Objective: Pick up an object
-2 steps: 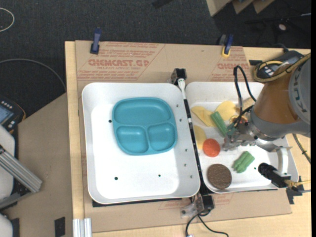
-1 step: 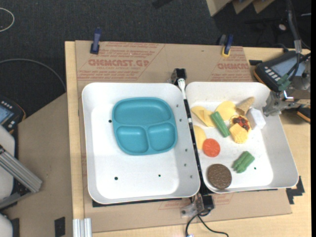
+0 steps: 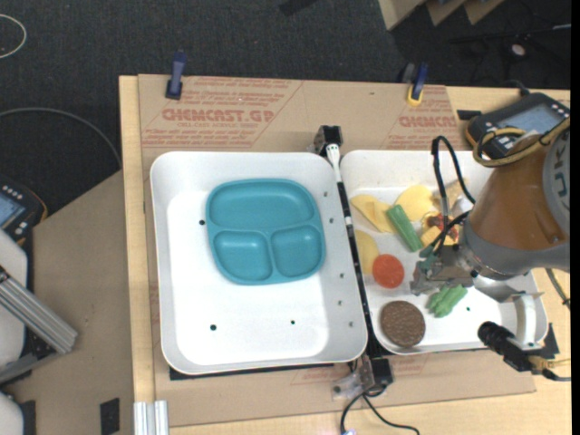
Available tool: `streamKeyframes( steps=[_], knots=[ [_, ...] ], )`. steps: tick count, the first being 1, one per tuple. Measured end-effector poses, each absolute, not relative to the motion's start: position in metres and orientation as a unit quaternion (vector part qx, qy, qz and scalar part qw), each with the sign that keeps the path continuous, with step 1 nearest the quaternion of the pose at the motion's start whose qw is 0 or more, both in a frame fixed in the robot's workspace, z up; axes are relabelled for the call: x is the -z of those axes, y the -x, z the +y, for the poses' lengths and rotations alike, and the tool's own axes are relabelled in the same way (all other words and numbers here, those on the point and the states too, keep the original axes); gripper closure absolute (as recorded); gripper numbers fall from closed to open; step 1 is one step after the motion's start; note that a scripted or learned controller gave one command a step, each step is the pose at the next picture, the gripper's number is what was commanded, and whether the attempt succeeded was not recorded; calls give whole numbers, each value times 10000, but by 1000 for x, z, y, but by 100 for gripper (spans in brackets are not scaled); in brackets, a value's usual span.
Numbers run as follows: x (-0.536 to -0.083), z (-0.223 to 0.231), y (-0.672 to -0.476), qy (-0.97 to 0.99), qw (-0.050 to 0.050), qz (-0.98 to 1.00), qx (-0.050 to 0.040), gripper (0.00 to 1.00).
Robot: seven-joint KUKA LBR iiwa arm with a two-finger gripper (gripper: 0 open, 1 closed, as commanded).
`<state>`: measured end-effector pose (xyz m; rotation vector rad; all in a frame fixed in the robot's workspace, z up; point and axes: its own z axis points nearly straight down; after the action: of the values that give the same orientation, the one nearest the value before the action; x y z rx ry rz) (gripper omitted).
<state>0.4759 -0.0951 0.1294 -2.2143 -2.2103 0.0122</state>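
In the right bin (image 3: pixel 507 337) lie several toy foods: a red tomato (image 3: pixel 389 271), a brown round patty (image 3: pixel 401 323), a green stick (image 3: pixel 403 227), yellow pieces (image 3: pixel 413 204) and a yellow wedge (image 3: pixel 366 246). A second green piece (image 3: pixel 447 300) lies near the bin's front. My gripper (image 3: pixel 437 277) reaches down into this bin, right above and touching or nearly touching that green piece, just right of the tomato. The arm's body hides the wrist and part of the bin's right side.
The left bin (image 3: pixel 181 270) holds a teal divided plate (image 3: pixel 265 230). A black divider strip (image 3: pixel 345 225) runs between the bins. Cables (image 3: pixel 446 166) loop over the back of the right bin. Blue clamps (image 3: pixel 175 77) sit at the bench's back edge.
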Motion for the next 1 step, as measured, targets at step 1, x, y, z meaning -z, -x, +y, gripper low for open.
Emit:
streamKeyframes(
  steps=[1],
  knots=[
    [-237,-4,-481,7032,-27,-7110,46,100]
  ],
)
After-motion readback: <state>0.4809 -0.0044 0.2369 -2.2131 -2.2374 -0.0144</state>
